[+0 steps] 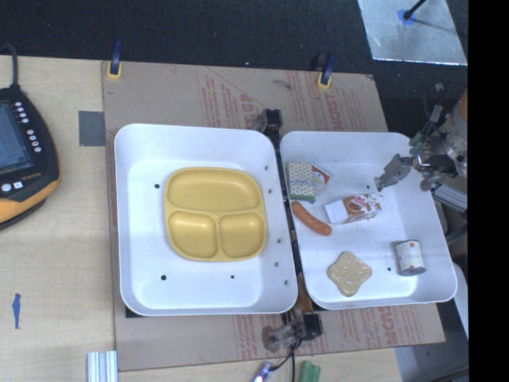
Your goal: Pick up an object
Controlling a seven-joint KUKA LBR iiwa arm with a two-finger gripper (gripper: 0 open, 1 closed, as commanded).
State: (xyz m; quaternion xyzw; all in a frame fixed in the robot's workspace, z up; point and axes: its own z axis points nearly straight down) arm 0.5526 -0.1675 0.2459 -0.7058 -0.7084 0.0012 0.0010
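Front edge: cardboard sheet (362,337) under both bins runs nearest the camera, with a small tangle of connectors and a green piece (293,342) at the gap between the bins.
Left bin: shallow white plastic bin (141,281) carrying a yellow three-compartment plastic plate (215,213) around its middle.
Right bin: shallow white plastic bin (428,291) holding every loose candidate for the pick.
Front of right bin: beige flower-shaped cracker toy (348,273) near the front edge; small silver-and-white can (409,257) lying by the front-right corner.
Centre of right bin: red-orange toy sausage (311,218) near the left wall; white-and-red snack packet (353,208) just to its right; green-and-white checked packet (305,181) towards the back-left corner.
Arm: grey two-finger gripper (389,173) reaches over the right edge of the right bin, its tip above the bare floor between the white-and-red snack packet and the right wall.
Grip state: cannot tell whether it is parted or closed; nothing is seen between its tips.
Task stage: judged as approach, nothing lifted yet.
Likely target: the white-and-red snack packet, nearest the tip.
Risk one: a flat packet may slide away on the smooth floor, so the grasp comes up bare.
Risk two: a descent off to the right would meet bare bin floor.
Risk three: the toy sausage lies close by and could be nudged.
Left bench edge: black-and-orange handheld control pendant (20,161) lies well apart from both bins.
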